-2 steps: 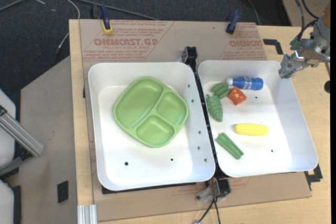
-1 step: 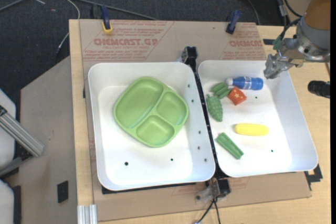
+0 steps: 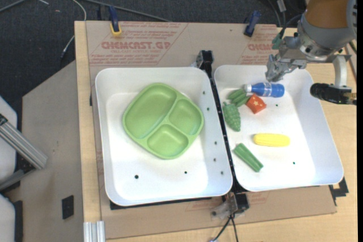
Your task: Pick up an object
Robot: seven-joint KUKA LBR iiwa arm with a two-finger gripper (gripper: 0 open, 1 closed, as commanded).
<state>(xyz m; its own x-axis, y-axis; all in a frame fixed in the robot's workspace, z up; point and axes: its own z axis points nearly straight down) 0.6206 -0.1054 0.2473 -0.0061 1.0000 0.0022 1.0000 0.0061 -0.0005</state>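
The right bin (image 3: pixel 317 139) holds a blue bottle (image 3: pixel 266 89) lying on its side near the back, a small red block (image 3: pixel 256 104), a yellow corn cob (image 3: pixel 271 140), and green vegetable toys (image 3: pixel 232 117) (image 3: pixel 248 157) (image 3: pixel 239 97). My gripper (image 3: pixel 274 75) hangs over the back of this bin, just above the blue bottle's right end. Nothing shows between its fingers.
The left bin (image 3: pixel 113 178) holds a green divided plate (image 3: pixel 163 120). Clamps (image 3: pixel 115 25) (image 3: pixel 251 23) sit at the board's far edge. A black fixture (image 3: pixel 333 92) juts in at the right bin's right rim. Cables lie on the floor behind.
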